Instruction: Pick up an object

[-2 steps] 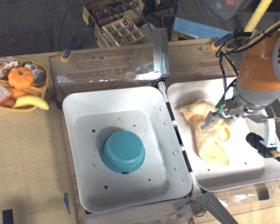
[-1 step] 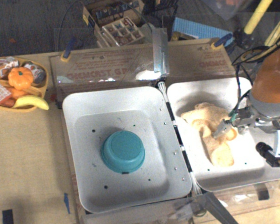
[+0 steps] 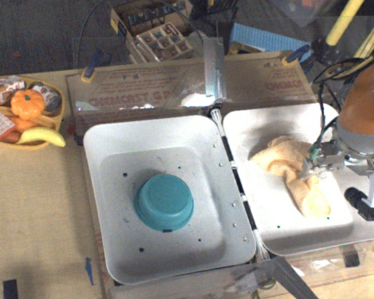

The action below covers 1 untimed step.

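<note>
The cloth (image 3: 290, 167), a crumpled tan heap, lies in the right bin (image 3: 277, 236), and your gripper (image 3: 313, 164) is down at its right edge, touching or just above the folds. You are at the grasp step, by the look of it. Whether the fingers are released or clenched on fabric you cannot tell from here. Next you need a firm pinch on a fold, then a straight lift. The teal bowl (image 3: 165, 202) sits upside down in the left bin (image 3: 106, 148), well apart.
</note>
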Available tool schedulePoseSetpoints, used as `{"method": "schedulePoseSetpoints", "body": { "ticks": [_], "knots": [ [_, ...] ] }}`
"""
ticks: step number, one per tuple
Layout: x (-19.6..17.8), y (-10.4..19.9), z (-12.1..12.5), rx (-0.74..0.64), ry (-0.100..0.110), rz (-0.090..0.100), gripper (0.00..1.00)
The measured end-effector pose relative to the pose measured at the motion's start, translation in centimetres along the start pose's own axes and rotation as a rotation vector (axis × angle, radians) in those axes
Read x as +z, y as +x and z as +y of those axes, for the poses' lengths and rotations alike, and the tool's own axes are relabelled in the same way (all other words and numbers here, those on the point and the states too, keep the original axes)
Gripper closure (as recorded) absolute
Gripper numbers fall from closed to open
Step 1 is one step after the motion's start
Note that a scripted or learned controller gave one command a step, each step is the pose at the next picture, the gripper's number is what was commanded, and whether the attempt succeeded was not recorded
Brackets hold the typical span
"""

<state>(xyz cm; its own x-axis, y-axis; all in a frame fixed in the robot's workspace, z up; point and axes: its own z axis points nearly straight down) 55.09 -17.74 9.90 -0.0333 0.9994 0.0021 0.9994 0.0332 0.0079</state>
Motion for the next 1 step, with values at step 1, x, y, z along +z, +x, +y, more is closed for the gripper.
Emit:
{"method": "schedulePoseSetpoints", "body": {
  "ticks": [1],
  "knots": [
    [-9.92, 3.61, 7.79, -0.084, 0.01, -0.003, 1.0]
  ]
}}
